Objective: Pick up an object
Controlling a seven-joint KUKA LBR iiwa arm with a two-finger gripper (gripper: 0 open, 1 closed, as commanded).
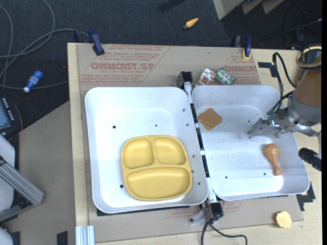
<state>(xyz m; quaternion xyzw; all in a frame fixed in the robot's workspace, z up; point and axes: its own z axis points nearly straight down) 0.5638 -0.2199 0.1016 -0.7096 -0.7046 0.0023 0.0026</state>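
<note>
Nearest the camera, at about five o'clock on the worktop point(76, 152), a small yellow lump point(282, 219) lies outside the bins, just past the lower right corner of the right bin point(245, 190). A little farther in, the left bin point(102, 116) carries a yellow divided tray point(156, 167) toward its six o'clock side, with three compartments and nothing in them. In the right bin, at roughly four o'clock, lies a tan drumstick-shaped toy point(272, 157), its round head pointing up the view and its handle toward the near rim; at the bin's ten o'clock, close to the seam between the bins, sits a flat brown piece point(209, 119). The gripper point(255, 130) reaches in from three o'clock, low over the right bin's floor, between the two objects and touching neither as far as can be seen; it sits just above and to the left of the drumstick's head. Whether the gripper is apart or together I cannot tell, as the metal tip is too small and blurred. Beyond the bins, at twelve o'clock, small crumpled packets point(217, 76) rest on the worktop, and farther off a small orange object point(191, 22) lies on the dark floor point(127, 9). Judging by this, nothing is lifted yet: the pick remains entirely ahead, with the drumstick toy the likeliest nearby target, though that is a guess.
</note>
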